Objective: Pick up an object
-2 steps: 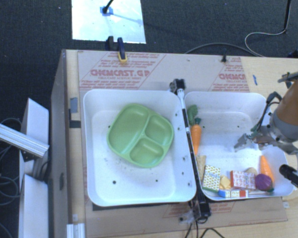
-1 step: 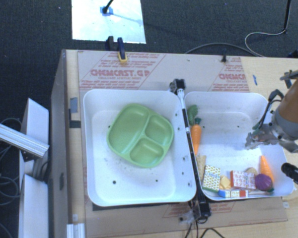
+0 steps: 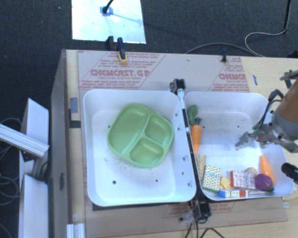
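The gripper (image 3: 243, 141), fingers seemingly apart and empty, hovers in the right bin (image 3: 223, 100); the carrot (image 3: 195, 138) lies leftward, long axis front-to-back.

Fixed camera looks down (slantwise) on both bins (image 3: 139, 95).

We're looking into the right bin (image 3: 223, 100), where the pickable things crowd its 6 o'clock edge. A carrot (image 3: 195, 135) with a green top lies lengthwise along the 9 o'clock wall. At 5 o'clock we see a purple, rounded piece (image 3: 263, 182), with a slim orange piece (image 3: 265, 166) just above it. Toward 7 o'clock, small printed boxes (image 3: 242, 179) and a speckled yellow packet (image 3: 212, 177) lie flat, touching one another.
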Motion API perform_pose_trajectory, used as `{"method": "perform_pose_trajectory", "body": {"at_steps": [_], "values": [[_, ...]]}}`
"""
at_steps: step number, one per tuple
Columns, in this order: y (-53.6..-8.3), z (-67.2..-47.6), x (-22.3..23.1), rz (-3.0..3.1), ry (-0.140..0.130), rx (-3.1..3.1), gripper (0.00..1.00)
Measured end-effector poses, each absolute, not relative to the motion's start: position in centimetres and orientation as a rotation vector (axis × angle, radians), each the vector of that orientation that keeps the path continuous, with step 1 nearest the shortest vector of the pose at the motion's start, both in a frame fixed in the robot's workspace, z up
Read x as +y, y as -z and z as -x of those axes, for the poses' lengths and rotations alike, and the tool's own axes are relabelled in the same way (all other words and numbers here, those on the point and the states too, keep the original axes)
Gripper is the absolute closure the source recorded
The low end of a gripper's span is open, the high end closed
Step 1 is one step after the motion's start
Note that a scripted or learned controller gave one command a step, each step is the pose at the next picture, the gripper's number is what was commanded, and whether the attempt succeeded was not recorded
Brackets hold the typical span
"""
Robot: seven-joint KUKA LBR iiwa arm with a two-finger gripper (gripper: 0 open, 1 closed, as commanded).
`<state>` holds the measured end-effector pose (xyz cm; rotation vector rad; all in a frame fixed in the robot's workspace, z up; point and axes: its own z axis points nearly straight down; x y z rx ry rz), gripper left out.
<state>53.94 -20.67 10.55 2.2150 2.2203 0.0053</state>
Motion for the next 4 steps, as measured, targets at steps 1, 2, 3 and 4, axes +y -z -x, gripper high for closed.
{"method": "perform_pose_trajectory", "body": {"at_steps": [1,2,3,4], "values": [[-8.5,-48.8,-20.4,-2.218,-0.007,2.228,0.0],[-9.5,-48.9,-20.5,-2.217,-0.007,2.223,1.0],[-14.0,-48.7,-15.2,-2.216,-0.003,2.224,1.0],[-14.0,-48.7,-15.2,-2.217,-0.002,2.223,0.0]]}}
